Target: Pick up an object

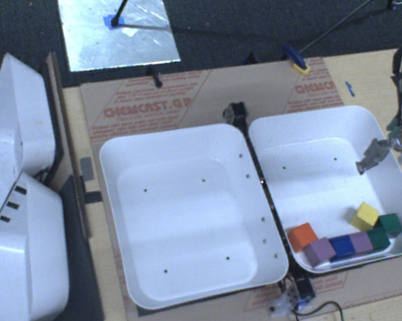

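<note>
1. The left bin (186,211) lies bare on the table (324,76), likely kept as a drop spot.
2. In the right bin (321,152), blocks huddle along the near wall: orange block (301,235), purple block (320,250), blue block (342,246), yellow block (365,215), green block (389,224). Packed this tightly, they leave little room to grasp.
3. The pincer (372,154) hangs over the bin's right side, well apart from the blocks, holding nothing; whether it is apart or together, I cannot tell.

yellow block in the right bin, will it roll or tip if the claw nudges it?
Probably slides, not rolls: the yellow block looks like a flat-faced cube. It seems rigid and likely light for its size. It sits turned at an angle, close to the green block, so a nudge may twist it or bump that neighbour.
</note>
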Robot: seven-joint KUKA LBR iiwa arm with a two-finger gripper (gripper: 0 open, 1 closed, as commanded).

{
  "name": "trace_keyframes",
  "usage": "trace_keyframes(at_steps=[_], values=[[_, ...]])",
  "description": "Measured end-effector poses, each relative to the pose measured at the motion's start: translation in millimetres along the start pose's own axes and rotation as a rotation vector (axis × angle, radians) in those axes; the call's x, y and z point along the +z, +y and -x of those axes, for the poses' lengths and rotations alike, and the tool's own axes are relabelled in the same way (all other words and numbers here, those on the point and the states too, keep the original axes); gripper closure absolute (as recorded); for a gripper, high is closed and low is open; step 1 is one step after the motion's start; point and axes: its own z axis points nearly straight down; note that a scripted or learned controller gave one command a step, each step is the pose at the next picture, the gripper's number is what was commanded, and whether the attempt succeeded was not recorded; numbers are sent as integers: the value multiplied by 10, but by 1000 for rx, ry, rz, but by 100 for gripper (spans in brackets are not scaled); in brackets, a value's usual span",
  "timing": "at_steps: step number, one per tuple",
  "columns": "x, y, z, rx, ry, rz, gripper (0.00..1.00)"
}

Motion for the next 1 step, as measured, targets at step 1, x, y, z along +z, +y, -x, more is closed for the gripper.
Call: trace_keyframes(at_steps=[1], values=[[1391, -190, -80, 1, 3, -12, 0]])
